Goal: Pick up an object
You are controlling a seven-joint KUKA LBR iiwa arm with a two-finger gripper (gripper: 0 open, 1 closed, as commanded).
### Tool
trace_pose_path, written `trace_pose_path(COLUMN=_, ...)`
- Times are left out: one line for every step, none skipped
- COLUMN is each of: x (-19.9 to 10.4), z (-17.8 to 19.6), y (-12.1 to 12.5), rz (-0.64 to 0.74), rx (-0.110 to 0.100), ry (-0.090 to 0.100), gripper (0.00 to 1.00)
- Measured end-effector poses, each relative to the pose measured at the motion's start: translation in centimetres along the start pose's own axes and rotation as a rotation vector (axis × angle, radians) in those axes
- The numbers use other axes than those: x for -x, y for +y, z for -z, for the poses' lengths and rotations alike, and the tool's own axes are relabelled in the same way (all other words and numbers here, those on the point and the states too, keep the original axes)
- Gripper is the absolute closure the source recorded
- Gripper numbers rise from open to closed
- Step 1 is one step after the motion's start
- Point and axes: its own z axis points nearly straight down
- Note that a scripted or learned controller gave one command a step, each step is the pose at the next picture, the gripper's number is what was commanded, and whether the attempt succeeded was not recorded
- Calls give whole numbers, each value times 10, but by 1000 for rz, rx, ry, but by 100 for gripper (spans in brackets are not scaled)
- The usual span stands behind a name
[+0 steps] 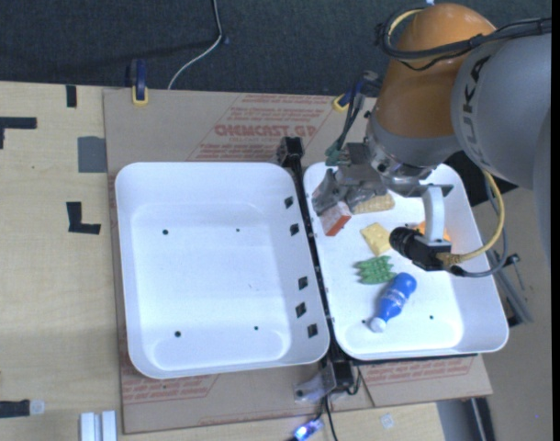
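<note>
We see the gripper (338, 200) low in the right bin (473, 338) at its left wall, over a red-and-white object (333, 222), though we cannot tell its grasp, with a yellow piece (375, 238), green toy (375, 269) and blue bottle (393, 300) nearby.

The left bin (207, 265) sits on a printed cardboard sheet (252, 127) covering the table (41, 274). Left of that bin, black tape marks (78, 217) and a grey patch (92, 152) lie on the wood, and behind it a white cable (199, 58) trails
</note>
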Motion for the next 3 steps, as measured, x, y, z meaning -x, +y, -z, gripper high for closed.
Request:
trace_pose_path(x=4, z=56, y=13, rz=-6, rx=-3, ry=-3, gripper=100)
trace_pose_path(x=-36, z=69, y=43, rz=-4, rx=-6, ry=-2, gripper=100)
trace_pose_path(x=-94, z=84, y=63, rz=-2, rx=-6, ry=-1, gripper=100)
